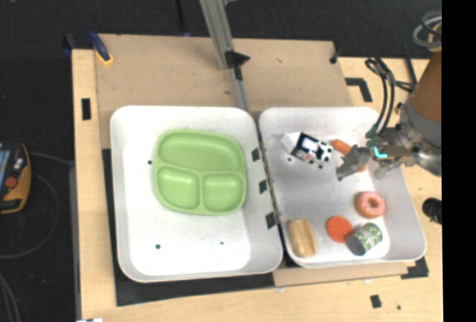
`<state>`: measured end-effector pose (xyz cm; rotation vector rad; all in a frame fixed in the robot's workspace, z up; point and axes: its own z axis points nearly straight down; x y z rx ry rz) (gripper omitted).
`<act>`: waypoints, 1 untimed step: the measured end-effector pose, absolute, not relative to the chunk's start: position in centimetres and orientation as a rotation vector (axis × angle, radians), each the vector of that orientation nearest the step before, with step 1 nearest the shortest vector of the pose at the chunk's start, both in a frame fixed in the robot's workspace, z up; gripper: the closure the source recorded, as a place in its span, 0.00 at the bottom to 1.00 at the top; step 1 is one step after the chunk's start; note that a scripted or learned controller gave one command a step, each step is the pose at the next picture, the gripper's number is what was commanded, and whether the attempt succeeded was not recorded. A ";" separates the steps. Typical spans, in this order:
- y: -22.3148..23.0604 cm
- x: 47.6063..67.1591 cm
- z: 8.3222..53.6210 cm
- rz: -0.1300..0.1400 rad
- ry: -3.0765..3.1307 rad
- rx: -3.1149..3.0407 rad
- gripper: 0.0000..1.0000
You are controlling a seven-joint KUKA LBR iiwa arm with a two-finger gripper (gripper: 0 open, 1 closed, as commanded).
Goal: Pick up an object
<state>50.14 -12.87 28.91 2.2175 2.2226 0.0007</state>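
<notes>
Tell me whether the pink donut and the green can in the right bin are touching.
Apart. The camera view shows a strip of white bin floor between the pink donut and the green can below it.

high fixed view — slanting down
</notes>
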 end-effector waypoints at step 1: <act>-12.9 50.2 28.9 0.001 2.222 2.217 0.00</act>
